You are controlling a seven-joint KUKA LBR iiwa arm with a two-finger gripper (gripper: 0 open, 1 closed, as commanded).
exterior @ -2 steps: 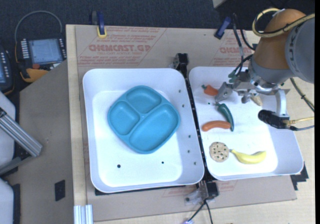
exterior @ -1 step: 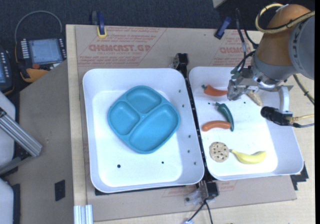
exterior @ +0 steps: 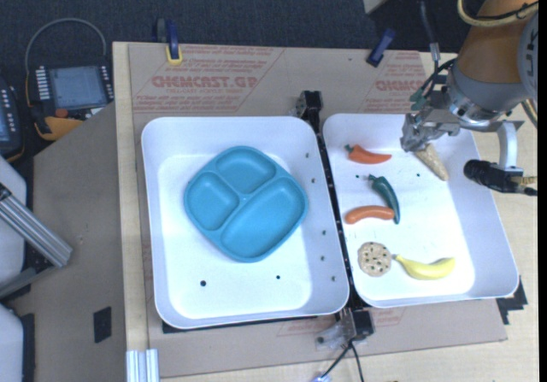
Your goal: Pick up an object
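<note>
**Gripper low over the far end of the right bin, next to a tan piece**

Layout: two white bins side by side on the bench. Left bin (exterior: 171, 286) carries just a blue divided plate (exterior: 246, 213), roughly centred. It looks like a drop target rather than a pick candidate, though that's my read.

Right bin (exterior: 491, 243) has the pickables, spread out with gaps between them, which suits a two-finger grasp:
- red-orange pepper (exterior: 369, 153), far left of the bin
- dark green pepper (exterior: 385, 192), just nearer than that
- orange sausage-shaped piece (exterior: 370, 214), mid bin
- cookie (exterior: 373, 258) and banana (exterior: 426, 267), near end, almost touching

Arm comes in from the right, orange band up, wrist pointing down into the far part of the right bin. Gripper (exterior: 419, 139) sits close to the bin floor. Cannot tell how it's set; wrist hardware and cabling hide the tips.

Likely target: a tan, wedge-like piece (exterior: 433, 163), identity unclear. It lies just near-right of the gripper, its far end at or under the tips. Contact is not resolvable. Nothing is visibly held, so I judge no pick is confirmed. The red-orange pepper is the next closest item, to the gripper's left.
</note>
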